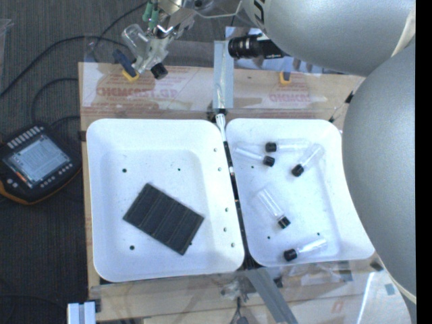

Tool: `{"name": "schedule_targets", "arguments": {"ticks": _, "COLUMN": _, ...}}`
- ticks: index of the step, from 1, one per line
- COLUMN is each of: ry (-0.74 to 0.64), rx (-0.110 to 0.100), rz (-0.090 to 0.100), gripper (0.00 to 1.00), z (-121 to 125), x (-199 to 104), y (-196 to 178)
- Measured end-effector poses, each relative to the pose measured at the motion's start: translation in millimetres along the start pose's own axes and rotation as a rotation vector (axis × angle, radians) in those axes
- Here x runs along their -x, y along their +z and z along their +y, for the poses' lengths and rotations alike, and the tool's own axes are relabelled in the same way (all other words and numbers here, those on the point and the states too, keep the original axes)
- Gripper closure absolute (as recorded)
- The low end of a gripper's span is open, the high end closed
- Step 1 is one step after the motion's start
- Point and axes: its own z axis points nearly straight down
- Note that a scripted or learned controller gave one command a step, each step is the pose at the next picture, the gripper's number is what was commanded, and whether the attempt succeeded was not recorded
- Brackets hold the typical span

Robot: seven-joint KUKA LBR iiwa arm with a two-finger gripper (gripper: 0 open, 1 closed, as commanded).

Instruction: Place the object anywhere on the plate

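Dark ribbed plate (163, 219), rectangular, flat on left bin floor, turned diagonally. Five clear vials with black caps, all on their sides in right bin: (287, 144), (255, 156), (306, 160), (273, 208), (305, 250). Contents, if any, indiscernible.

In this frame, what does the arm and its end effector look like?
The arm is built of large, rounded, glossy silver-grey shells, with part of a dark printed letter showing on the upper one. The end effector is a small metallic assembly with green fittings near its base, translucent fingers, one blue and yellow tip and one black tip.
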Motion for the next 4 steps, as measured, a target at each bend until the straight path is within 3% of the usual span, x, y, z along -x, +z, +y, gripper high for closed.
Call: {"name": "schedule_targets", "arguments": {"ticks": 4, "ry": -0.002, "rx": -0.012, "rz": -0.01, "gripper": 1.0, "z": 7.5, "x": 1.0, "y": -27.8}}
